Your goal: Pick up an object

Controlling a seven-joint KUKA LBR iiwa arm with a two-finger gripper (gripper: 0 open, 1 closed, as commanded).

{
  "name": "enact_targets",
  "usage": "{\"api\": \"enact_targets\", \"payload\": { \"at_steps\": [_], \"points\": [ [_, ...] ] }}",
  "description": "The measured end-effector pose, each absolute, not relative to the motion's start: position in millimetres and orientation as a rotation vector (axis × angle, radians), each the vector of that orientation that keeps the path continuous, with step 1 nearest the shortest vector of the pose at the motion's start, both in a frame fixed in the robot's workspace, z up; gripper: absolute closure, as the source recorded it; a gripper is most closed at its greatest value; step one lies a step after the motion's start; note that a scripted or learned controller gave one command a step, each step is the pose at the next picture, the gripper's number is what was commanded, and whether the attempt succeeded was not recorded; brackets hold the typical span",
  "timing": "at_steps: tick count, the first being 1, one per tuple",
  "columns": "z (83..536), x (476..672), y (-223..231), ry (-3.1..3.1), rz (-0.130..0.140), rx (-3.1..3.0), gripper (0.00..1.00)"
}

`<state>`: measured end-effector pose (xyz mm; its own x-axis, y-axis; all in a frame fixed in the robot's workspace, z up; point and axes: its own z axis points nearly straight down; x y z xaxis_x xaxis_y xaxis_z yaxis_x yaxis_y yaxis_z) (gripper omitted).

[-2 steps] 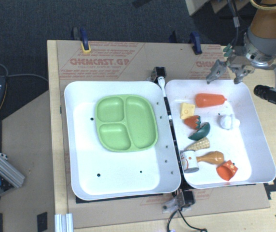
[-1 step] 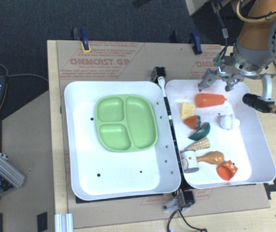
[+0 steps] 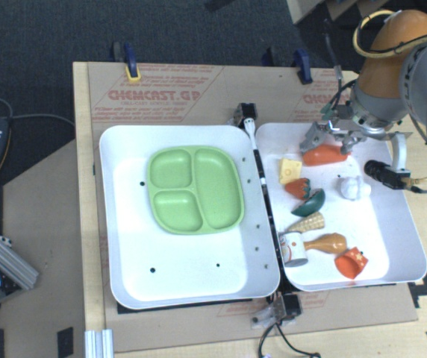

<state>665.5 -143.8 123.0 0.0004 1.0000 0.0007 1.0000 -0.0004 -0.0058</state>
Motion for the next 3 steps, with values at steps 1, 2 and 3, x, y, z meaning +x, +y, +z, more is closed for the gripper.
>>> {"api": "enact_targets", "payload": {
  "at_steps": [1,2,3],
  "points": [
    [106,670.9,-146,-2.235,-0.012,-2.234,0.00],
    [118,673.3,-146,-2.243,-0.020,-2.237,1.00],
    [181,671.4,-141,-2.228,-0.008,-2.226,1.00]
  ]
}}
